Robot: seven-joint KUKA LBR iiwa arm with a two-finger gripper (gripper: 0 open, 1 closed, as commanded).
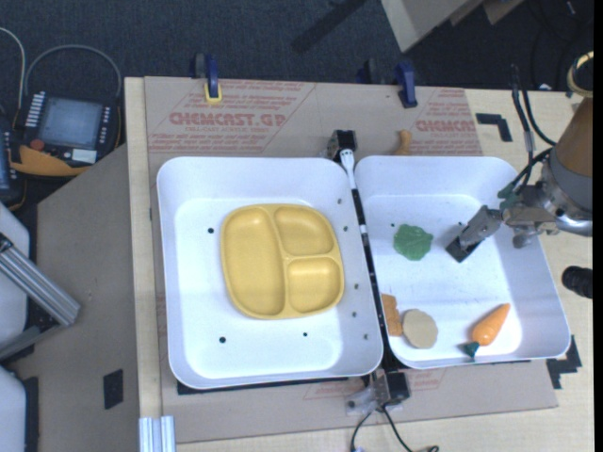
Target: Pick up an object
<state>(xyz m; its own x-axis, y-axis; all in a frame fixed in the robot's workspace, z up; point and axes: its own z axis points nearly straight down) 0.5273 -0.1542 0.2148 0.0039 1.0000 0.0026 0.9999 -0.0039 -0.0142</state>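
The jaws (pixel 468 238) hover over the right bin (pixel 537 281), whether apart or together I cannot tell. The green object (pixel 413 241) lies just left of them, not touching.

Two shallow white bins sit side by side on the bench: the left bin (pixel 184 252) and the right bin (pixel 537 281). The left bin holds one yellow divided plate (pixel 281 259), which has three compartments. The right bin holds four loose items: one green leafy toy vegetable (pixel 413 241), one orange toy carrot (pixel 490 325) with a green tip, one round tan piece (pixel 420 329), and one small orange piece (pixel 389 313) just beside it. One gripper (pixel 468 236) is over the right bin. Two blue clamps (pixel 211 72) stand at the board's far edge, the second clamp (pixel 406 81) to the right. One handheld control pendant (pixel 66 125) lies off the bench at the left.
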